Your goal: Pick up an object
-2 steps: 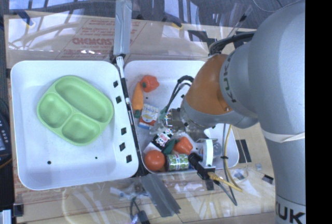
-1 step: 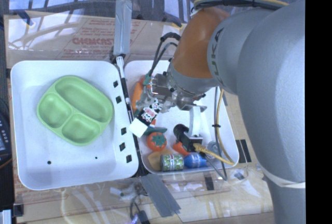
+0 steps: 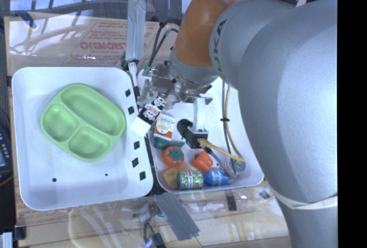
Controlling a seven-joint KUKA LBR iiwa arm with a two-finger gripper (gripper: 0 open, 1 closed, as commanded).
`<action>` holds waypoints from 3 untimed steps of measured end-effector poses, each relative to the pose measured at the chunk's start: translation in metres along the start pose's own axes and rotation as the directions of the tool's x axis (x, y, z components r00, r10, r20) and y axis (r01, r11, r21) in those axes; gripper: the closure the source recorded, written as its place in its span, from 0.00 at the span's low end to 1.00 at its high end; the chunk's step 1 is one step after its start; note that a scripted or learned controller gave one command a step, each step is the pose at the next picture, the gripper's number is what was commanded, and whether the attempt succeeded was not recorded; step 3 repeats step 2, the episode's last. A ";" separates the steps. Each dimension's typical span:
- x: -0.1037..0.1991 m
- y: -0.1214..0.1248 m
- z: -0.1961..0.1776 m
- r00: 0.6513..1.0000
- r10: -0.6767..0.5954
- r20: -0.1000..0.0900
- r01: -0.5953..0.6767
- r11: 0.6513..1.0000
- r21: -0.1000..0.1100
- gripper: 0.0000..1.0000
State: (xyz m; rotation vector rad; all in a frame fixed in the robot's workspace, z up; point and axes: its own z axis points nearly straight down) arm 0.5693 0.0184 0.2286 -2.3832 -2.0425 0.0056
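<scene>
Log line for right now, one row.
end effector: low at right bin far-left corner | grasp: unconfirmed | green plate: left bin | tomato: right bin

**Plastic, metal and cardboard on the bench**

The two bins (image 3: 28, 183) look like smooth white plastic with a soft sheen. The green divided plate (image 3: 83, 121) is matt plastic. The arm (image 3: 287, 97) has a satin grey shell and a glossy orange band (image 3: 200, 28). Far left lies printed brown cardboard (image 3: 86, 46). The small can (image 3: 190, 179) shines like metal; the tomato (image 3: 173, 155) looks glossy.
</scene>
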 end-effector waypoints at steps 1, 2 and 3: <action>0.003 0.066 -0.053 0.986 -0.169 0.000 0.169 0.986 -0.004 1.00; 0.056 0.079 -0.001 0.963 -0.270 0.000 0.270 0.963 0.002 1.00; 0.056 0.079 -0.001 0.963 -0.270 0.000 0.270 0.963 0.002 1.00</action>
